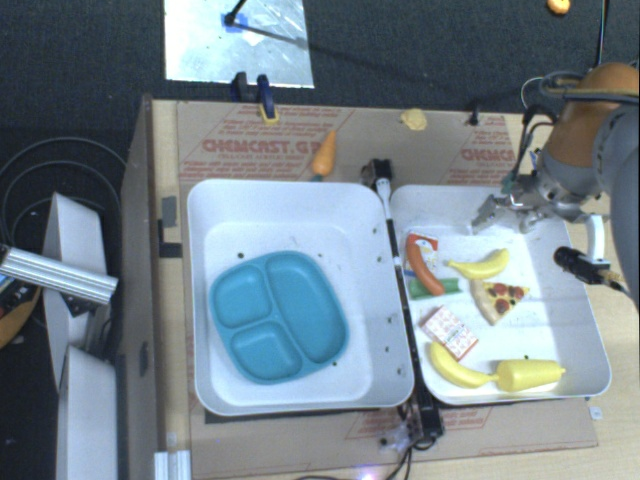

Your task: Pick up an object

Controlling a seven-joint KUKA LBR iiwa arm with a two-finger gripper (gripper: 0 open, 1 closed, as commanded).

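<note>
From the near-edge corn cob (530,373), you had the banana (479,265) lying crosswise, near-left of your gripper (506,211), jaws apart, empty.

Tray (278,314) in left bin (200,268), bananas (480,265), pizza slice (498,298), corn (528,373) in right bin (590,348)
</note>
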